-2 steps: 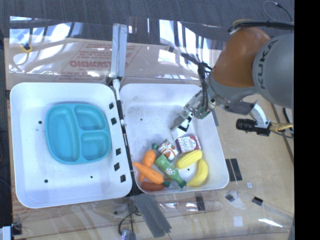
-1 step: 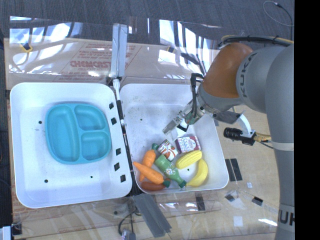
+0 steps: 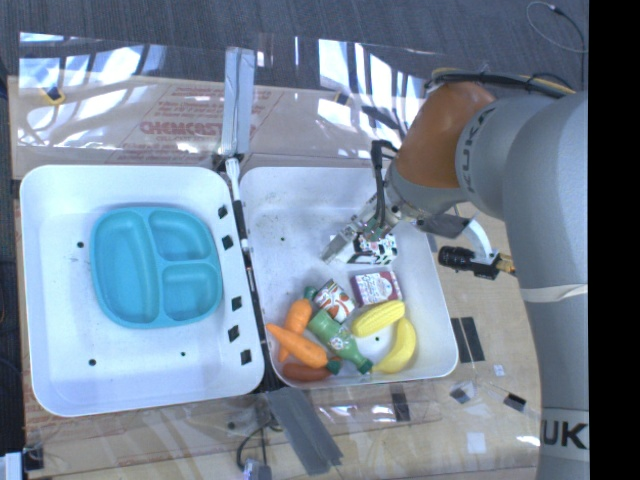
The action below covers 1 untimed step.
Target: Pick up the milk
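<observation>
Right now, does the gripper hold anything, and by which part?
The gripper is down at the milk, at the carton's upper end. Whether it actually grips it cannot be told.

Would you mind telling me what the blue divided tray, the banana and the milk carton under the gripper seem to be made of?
The blue divided tray looks like moulded plastic: one even colour, rounded compartments, soft sheen. The banana is probably toy plastic, uniformly yellow and smooth. The milk carton, below the gripper, shows a black-and-white print and flat faces; whether it is printed card or plastic cannot be told.
</observation>
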{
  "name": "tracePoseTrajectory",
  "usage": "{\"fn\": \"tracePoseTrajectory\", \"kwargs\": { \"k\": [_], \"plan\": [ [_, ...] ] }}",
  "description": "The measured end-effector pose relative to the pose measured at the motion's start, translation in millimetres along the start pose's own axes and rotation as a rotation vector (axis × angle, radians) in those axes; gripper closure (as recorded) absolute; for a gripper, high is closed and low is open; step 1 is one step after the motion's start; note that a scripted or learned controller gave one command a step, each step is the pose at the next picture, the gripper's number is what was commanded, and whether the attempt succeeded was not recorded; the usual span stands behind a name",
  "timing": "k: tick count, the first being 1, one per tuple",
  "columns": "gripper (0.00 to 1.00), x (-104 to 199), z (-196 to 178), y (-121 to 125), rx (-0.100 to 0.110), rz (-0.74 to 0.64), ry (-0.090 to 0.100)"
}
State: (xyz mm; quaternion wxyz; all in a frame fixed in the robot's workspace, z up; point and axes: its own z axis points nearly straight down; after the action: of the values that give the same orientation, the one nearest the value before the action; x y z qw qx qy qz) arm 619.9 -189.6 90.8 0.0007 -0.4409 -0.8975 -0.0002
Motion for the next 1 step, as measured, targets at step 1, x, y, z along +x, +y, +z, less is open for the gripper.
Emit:
{"fn": "tracePoseTrajectory", "kwargs": {
  "k": [1],
  "plan": [
    [1.0,1.1,-7.1,2.1,0.0,-0.007,0.006]
  ]
}}
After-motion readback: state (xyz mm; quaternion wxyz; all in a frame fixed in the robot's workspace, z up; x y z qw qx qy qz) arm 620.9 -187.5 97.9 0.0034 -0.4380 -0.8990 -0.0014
